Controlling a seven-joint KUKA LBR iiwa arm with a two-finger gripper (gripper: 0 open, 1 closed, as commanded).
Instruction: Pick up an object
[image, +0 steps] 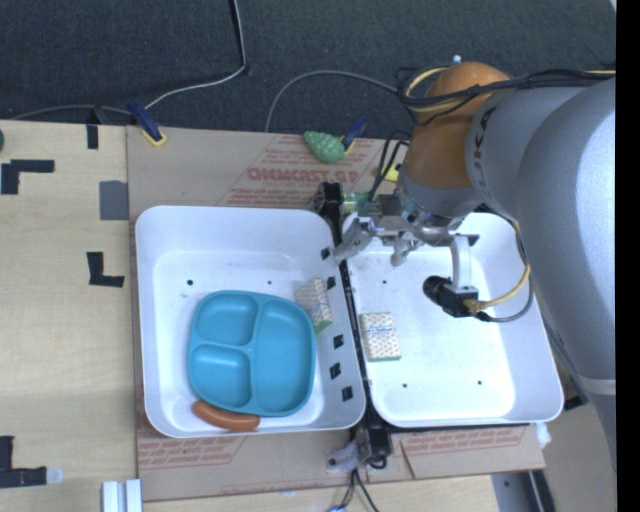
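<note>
- Arm (555, 190): grey, bulky, entering from the right edge and filling the upper right of the view.
- Band (445, 130): orange, rounded, just above the wrist, at the top of the arm's near end.
- Wrist (430, 215): grey, pointing down and to the left.
- Claw (360, 232): metal, below the wrist, reaching left; finger state cannot be told.

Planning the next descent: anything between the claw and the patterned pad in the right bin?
Nothing visible. The claw sits at the divider near the bins' far end. The patterned pad lies flat and alone on the right bin's floor, toward the near side, with bare white floor between them.
</note>
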